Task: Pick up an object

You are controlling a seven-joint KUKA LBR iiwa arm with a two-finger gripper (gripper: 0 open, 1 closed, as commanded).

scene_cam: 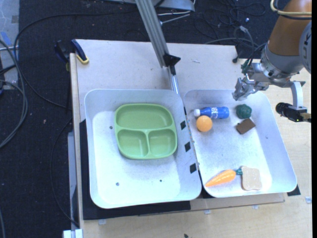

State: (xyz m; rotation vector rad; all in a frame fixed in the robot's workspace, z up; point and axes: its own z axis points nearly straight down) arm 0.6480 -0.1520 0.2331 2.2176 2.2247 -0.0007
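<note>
Pincer (pixel 243 89) above the far edge of the right bin (pixel 277 148); whether it stands wide or narrow cannot be told, and nothing shows in it. The dark green ball (pixel 243 111) lies just toward the camera from it, round, without long axis. The blue bottle (pixel 214 113) lies farther left, long axis left–right, white cap toward the orange ball (pixel 204 124).

On the desk (pixel 124 63), the claw (pixel 242 90) hovers at one o'clock over the right bin (pixel 277 152), just above a dark green ball (pixel 243 111); a green divided plate (pixel 146 131) fills the left bin (pixel 99 182).
</note>
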